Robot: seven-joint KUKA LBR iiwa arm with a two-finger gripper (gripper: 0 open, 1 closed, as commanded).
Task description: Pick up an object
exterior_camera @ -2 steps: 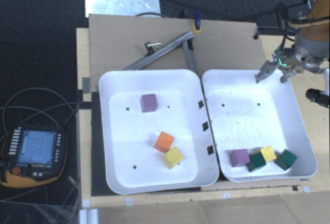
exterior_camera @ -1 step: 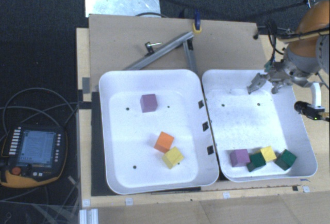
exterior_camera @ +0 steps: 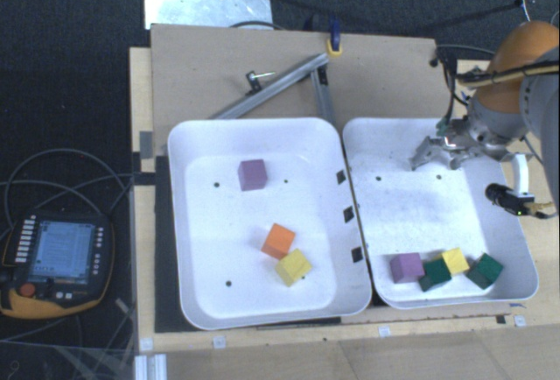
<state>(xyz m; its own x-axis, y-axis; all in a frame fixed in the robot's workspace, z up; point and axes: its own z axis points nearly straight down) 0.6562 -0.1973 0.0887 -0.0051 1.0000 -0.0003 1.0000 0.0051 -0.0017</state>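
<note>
Objects lie in both white bins: the left bin (exterior_camera: 188, 194) carries a purple cube (exterior_camera: 252, 174) toward its far side, and an orange cube (exterior_camera: 278, 240) touching a yellow cube (exterior_camera: 293, 266) nearer the front. The right bin (exterior_camera: 385, 194) has a row along its near edge: a purple block (exterior_camera: 406, 266), a dark green block (exterior_camera: 434, 274), a yellow block (exterior_camera: 455, 261) and another green block (exterior_camera: 485, 270), close together. The arm (exterior_camera: 516, 72) reaches in from the right, its orange band above the wrist, and bends down over the far right part of the right bin. The gripper (exterior_camera: 442, 158) hangs there with jaws spread wide, nothing between them, well apart from the row of blocks
</note>
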